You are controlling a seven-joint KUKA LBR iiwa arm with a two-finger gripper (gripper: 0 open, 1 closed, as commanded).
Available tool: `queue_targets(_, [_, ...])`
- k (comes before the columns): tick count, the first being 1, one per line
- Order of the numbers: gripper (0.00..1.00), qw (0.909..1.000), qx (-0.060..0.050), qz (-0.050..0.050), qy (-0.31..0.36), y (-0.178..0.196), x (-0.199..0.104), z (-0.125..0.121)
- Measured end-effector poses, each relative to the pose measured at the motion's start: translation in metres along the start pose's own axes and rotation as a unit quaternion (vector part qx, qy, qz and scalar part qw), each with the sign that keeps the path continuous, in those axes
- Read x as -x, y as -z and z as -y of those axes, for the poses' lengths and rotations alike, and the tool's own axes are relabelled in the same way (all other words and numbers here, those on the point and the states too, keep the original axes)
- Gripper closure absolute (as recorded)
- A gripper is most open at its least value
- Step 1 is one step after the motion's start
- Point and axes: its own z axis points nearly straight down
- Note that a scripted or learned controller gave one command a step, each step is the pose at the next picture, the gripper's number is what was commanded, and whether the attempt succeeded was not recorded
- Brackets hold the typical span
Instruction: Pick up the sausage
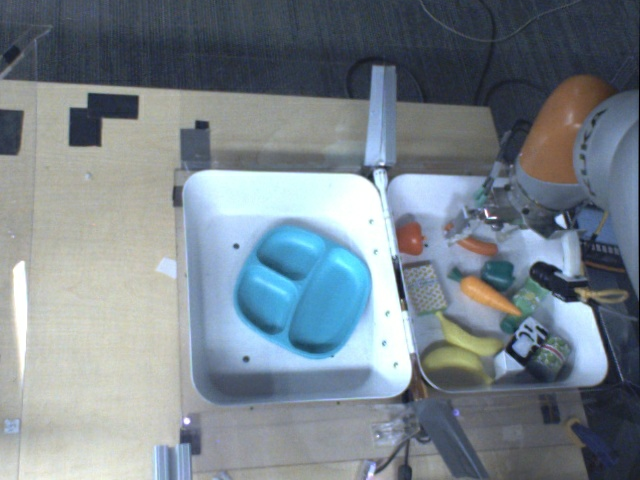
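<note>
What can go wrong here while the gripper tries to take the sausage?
1. The sausage lies right under the gripper, near the right bin's far wall, so a grasp may slip off.
2. The carrot and the red tomato lie near; the gripper may knock them.

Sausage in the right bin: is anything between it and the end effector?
Nothing visible. The end effector hangs right over the sausage at the right bin's far end; the tomato sits off to the side.
</note>
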Motion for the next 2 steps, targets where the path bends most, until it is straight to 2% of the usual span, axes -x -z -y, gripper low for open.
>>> queue_targets(1, [1.0,1.0,0.002,-0.002,0.0,0.01,-0.002,-0.003])
queue_targets(2, [1.0,0.9992,-0.002,-0.001,-0.041,0.122,-0.037,-0.03])
